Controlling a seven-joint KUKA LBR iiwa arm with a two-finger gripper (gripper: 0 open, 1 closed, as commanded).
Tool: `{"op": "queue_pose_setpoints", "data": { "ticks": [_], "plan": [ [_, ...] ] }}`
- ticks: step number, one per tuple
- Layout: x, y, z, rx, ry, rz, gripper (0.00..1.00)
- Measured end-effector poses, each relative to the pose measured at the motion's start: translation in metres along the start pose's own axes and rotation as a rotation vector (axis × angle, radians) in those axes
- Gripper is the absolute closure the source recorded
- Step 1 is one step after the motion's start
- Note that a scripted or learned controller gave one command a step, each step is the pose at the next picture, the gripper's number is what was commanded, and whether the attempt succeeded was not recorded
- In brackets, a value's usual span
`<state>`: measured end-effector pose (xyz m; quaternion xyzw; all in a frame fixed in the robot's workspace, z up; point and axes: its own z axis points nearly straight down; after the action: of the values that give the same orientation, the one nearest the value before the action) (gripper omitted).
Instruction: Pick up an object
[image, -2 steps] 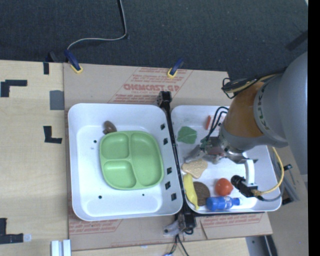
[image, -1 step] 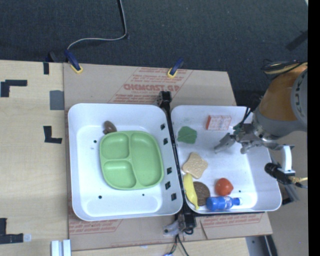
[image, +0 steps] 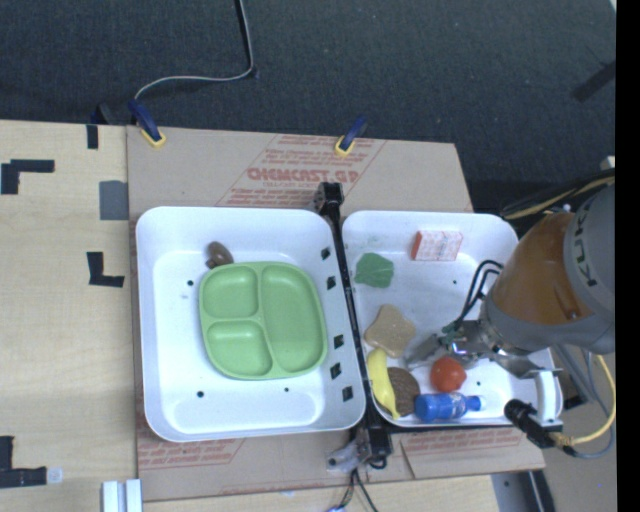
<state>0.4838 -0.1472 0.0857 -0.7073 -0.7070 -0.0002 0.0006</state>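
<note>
A: How far along is the pick?

B: Not done, I judge. The red tomato lies in the right bin, beside the blue bottle.

A: And the arm?

B: It reaches in from the right, its gripper low just above the tomato; whether it's clenched I cannot tell.

Even, bright overhead light, soft shadows, mild glare on white bins, slightly soft focus.
</note>
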Motion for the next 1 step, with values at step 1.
{"op": "queue_pose_setpoints", "data": {
  "ticks": [1],
  "plan": [
    [-0.0014,0.0034,-0.0114,-0.012,-0.006,0.0,1.0]
  ]
}}
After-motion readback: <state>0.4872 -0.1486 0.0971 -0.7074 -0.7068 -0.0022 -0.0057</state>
